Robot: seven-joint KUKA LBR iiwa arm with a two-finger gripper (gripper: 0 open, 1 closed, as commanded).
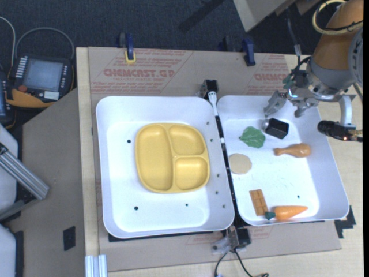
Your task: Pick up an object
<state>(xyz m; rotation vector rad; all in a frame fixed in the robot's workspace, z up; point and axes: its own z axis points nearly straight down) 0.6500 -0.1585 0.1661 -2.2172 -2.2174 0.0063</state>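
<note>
Where clamps grip, brown bench.

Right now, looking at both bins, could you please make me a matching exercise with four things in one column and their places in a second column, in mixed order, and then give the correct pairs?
Things:
1. yellow divided plate
2. carrot
3. green leaf
4. black block

Places:
A. right bin, near front edge
B. right bin, back part, just below the gripper
C. middle of the left bin
D. right bin, left of the black block, above the round beige disc

Pairs: 1-C, 2-A, 3-D, 4-B
</note>
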